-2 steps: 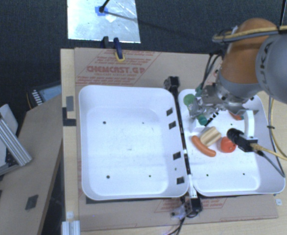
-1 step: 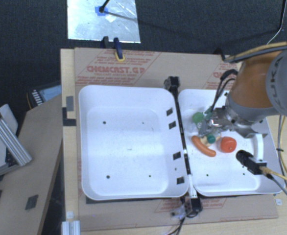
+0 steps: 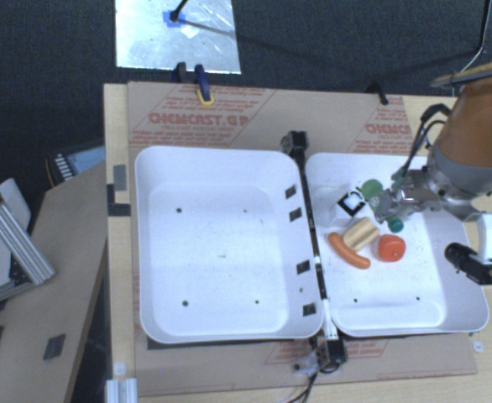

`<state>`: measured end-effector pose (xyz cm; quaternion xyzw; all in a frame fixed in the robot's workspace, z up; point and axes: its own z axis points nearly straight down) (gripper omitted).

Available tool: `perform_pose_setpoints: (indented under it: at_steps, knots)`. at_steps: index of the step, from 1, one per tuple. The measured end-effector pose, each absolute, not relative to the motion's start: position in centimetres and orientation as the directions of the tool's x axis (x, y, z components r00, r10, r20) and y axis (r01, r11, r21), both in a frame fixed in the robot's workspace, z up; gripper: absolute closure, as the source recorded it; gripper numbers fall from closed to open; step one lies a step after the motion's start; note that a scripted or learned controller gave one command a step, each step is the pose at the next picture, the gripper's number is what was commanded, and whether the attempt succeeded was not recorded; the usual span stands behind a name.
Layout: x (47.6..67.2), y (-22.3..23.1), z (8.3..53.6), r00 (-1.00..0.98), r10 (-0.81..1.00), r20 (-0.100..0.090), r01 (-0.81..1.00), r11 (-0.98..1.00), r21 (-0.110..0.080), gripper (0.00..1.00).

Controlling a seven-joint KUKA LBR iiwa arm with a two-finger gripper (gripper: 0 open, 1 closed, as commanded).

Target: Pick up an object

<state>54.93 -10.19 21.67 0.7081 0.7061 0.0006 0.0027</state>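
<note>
Orange carrot (image 3: 348,251), tomato (image 3: 390,248) and cork (image 3: 359,232) crowd below the end effector (image 3: 390,205).

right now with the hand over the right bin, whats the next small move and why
Probably a short drop straight down, then close. The hand hangs over the back of the cluster in the right bin, beside the green object, with the tan cylinder and red ball just in front. Nothing visibly sits between its fingers, so no pick looks made yet.

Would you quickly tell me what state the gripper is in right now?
Gripper: cannot be told; it sits low in the right bin beside the green object.
</note>
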Motion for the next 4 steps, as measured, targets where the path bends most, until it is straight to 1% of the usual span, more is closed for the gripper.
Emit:
perform_pose_setpoints:
  at_steps: [1, 2, 3, 4]
  knots:
    - [56.6, -5.4, 21.5, -0.009, 1.000, 0.002, 1.000, 0.009, 0.003, 1.00]
    - [57.7, -1.9, 32.2, -0.009, 1.000, 0.001, 1.000, 0.009, 0.013, 1.00]
    - [49.7, -3.7, 18.2, 0.003, 1.000, 0.001, 1.000, -0.003, -0.017, 1.00]
    - [53.1, -1.0, 27.0, -0.008, 1.000, 0.001, 1.000, 0.008, 0.011, 1.00]
